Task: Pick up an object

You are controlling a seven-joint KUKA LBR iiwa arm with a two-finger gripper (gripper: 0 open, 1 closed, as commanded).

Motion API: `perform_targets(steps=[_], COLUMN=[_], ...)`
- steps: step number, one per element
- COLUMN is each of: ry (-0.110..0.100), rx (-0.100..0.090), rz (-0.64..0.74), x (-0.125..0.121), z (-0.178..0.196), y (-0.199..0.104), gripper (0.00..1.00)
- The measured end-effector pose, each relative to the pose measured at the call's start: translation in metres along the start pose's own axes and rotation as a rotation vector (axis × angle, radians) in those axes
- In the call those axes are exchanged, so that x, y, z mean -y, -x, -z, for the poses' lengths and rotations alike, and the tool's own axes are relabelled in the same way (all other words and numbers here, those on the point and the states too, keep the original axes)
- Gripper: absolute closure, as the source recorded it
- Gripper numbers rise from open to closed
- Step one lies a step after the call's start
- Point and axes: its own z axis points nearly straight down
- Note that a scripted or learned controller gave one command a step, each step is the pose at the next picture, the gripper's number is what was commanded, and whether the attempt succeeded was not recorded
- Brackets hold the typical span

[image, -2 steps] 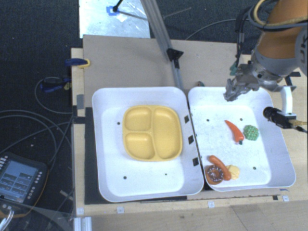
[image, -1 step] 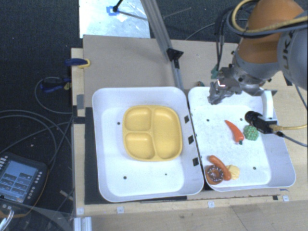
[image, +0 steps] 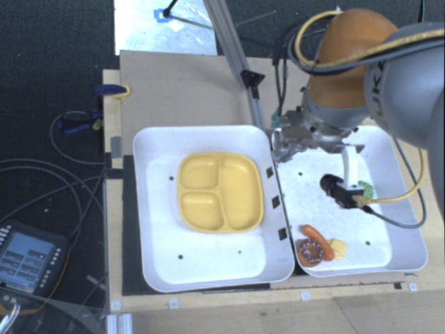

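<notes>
Doughnut (image: 309,252) beside sausage (image: 317,237), right bin (image: 396,207)

Left bin (image: 208,259): yellow divided plate (image: 221,191) takes the middle. Bare floor runs along all four walls, widest at the bottom edge and bottom left corner. Right bin (image: 386,235): arm (image: 348,68) hangs over the top edge and upper half, claw (image: 284,145) at the top left corner by the shared wall. Bottom left corner is crowded with sausage (image: 316,237), donut (image: 308,253) and small yellow piece (image: 338,248) packed together. Green piece (image: 366,188) sits mid-bin toward the right edge. Bottom right corner and the left-middle floor are open.
</notes>
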Motion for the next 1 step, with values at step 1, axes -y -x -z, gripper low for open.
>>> perform_targets(steps=[1], ry=[0.001], rx=[0.001], rz=[0.0], x=[0.0079], z=[-0.012], y=[-0.0465], gripper=[1.0])
